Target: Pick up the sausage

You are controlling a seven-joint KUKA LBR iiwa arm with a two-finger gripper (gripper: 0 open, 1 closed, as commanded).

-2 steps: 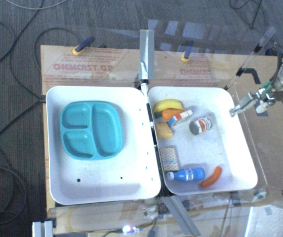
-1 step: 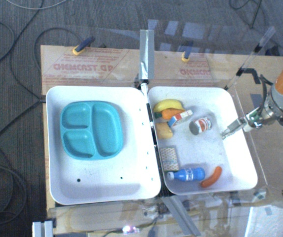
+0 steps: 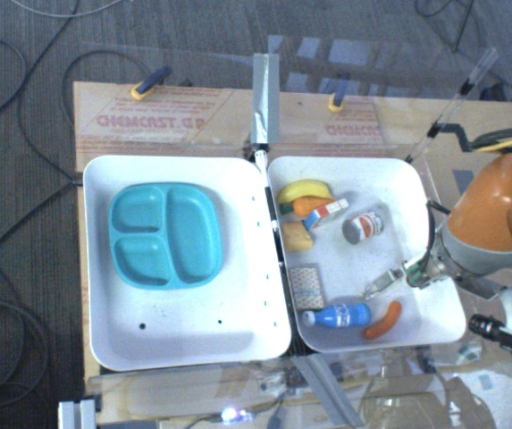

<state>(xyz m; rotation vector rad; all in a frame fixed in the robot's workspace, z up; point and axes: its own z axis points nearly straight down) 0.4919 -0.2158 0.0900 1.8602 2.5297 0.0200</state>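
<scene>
We find small orange-red plastic sausage (image 3: 382, 321) | near-left of gripper (image 3: 382, 283), close | axis slanting near-left to far-right | grip undeterminable

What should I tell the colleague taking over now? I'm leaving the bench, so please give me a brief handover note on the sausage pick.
Gripper: low inside the right bin, nothing visible between its fingers; whether they are open or shut is unclear.
Sausage: lying in the right bin's near right corner, just below the gripper and right of the blue bottle.
Also there: banana, grey can. The left bin holds a teal divided plate.
Done: approach only.
Left: grasp and lift the sausage.
</scene>
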